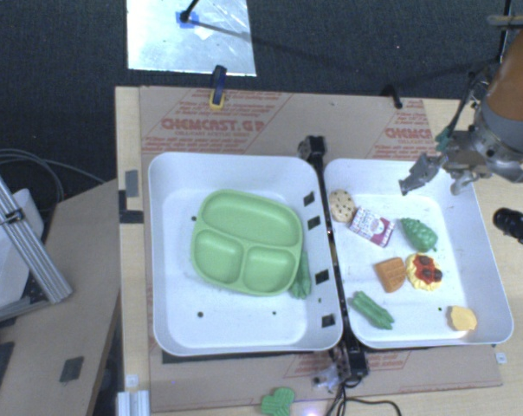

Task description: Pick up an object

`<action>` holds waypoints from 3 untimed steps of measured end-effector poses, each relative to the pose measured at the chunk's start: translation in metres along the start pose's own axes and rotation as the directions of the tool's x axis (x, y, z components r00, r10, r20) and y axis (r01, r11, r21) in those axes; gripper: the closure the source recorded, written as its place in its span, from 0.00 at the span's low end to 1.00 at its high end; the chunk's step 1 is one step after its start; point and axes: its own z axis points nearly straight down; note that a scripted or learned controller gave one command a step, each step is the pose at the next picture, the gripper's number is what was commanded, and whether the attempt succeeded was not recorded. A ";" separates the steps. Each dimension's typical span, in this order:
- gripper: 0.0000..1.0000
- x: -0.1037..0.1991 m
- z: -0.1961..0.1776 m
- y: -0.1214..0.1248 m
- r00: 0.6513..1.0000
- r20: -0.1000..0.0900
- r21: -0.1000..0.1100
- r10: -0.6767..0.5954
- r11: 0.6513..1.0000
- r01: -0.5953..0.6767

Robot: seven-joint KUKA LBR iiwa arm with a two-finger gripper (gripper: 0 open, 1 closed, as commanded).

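Note:
In the right bin [478,232] lie several small toy foods: a round cookie [340,203], a pink and white packet [371,226], a dark green leafy piece [418,232], an orange-brown block [390,273], a yellow piece with red topping [425,271], a green pea pod [371,309] and a yellow-orange chunk [461,318]. My gripper [438,175] hangs over the bin's back right part, above and right of the packet. Its two fingers stand spread apart with nothing between them.
The left bin [171,258] holds a light green divided plate [246,242], with a green item [301,276] against its right edge. A black clamp [313,148] joins the bins at the back. A green toy [278,401] lies on the bench in front.

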 end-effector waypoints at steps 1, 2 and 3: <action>0.00 -0.041 0.101 -0.024 1.000 0.000 0.004 0.005 1.000 -0.005; 0.00 -0.015 0.200 -0.083 1.000 -0.002 0.005 0.003 1.000 -0.003; 1.00 -0.018 0.185 -0.079 1.000 0.001 -0.003 0.003 1.000 -0.003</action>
